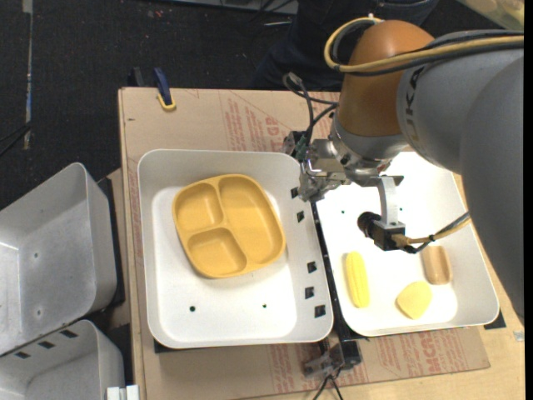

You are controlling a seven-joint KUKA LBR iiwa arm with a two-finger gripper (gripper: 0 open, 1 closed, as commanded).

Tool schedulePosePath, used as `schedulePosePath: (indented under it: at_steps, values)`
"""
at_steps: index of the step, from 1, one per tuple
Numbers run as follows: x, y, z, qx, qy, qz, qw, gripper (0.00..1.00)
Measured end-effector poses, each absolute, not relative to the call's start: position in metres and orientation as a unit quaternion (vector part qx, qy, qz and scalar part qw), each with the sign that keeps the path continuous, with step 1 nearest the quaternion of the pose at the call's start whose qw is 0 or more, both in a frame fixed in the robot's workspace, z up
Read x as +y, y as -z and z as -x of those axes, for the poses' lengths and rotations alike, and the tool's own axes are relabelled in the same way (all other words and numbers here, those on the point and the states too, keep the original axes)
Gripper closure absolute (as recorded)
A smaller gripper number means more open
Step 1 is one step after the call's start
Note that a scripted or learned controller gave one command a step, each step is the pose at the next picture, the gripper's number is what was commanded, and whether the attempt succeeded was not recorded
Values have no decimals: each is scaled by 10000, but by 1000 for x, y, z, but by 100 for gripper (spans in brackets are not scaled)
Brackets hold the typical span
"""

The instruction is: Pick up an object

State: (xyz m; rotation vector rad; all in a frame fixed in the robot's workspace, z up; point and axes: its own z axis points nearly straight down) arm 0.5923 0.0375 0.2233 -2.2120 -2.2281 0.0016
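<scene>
Overhead, the gripper [321, 176] hangs at the right bin's [416, 192] back corner beside the left bin [166, 307]; its grip cannot be told. Approach looks under way. Next comes a descent onto the corn cob [356, 278], lemon piece [414, 300] or bread roll [435, 265] near the front.

Dark floor [75, 48] around cardboard-covered bench [212, 119]

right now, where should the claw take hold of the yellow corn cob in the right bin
Probably at its middle, across the narrow width, coming straight down. The corn cob lies flat, its length running up the view, with bare floor of the right bin along both long sides. The yellow lemon-like piece sits apart.
</scene>
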Motion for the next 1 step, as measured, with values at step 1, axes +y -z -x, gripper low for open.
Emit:
schedulePosePath:
  at_steps: [1]
  values:
    - [87, -233, -578, -7101, 1, 7041, 11, 100]
